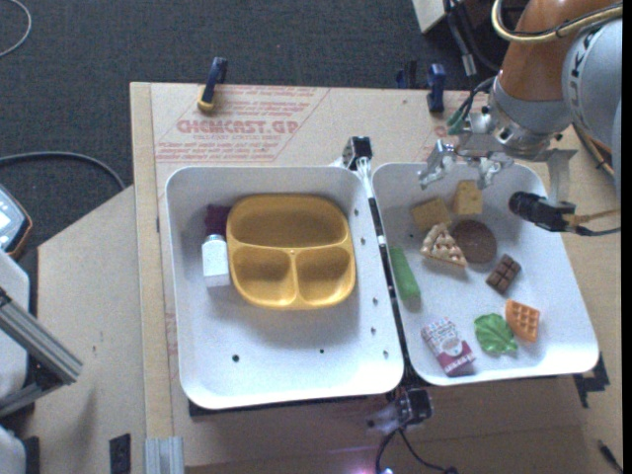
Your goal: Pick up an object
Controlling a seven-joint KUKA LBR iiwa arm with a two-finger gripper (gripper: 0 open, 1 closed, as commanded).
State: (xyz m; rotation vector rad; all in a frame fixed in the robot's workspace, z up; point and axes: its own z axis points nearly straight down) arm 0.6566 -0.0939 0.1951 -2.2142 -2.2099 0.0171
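The yellow tray hides most of a purple object.

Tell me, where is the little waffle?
The little waffle lies in the right bin, near its front right corner, right beside the green leaf and just below the chocolate piece.

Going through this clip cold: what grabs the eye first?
The yellow divided plate fills much of the left bin, a small white bottle beside it. In the right bin lie scattered toy foods. The gripper hangs over that bin's far edge, fingers apart, holding nothing.
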